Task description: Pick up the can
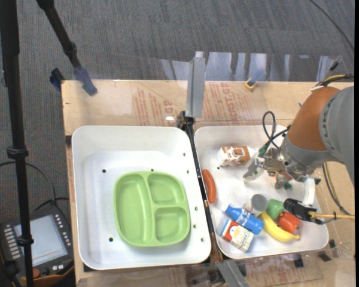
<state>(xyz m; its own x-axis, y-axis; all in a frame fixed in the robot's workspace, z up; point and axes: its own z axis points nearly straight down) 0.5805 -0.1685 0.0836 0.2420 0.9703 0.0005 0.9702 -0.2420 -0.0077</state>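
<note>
Since the can [259,204] looked rigid and slick, sidewall grip seemed best; gripper [265,171] hovered spread, holding nothing.

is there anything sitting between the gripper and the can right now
Nothing visible does. The two-finger gripper hangs above bare white floor of the right bin, and the small grey-topped can lies just below it in the picture. The green cup and blue bottle crowd the can's sides.
</note>
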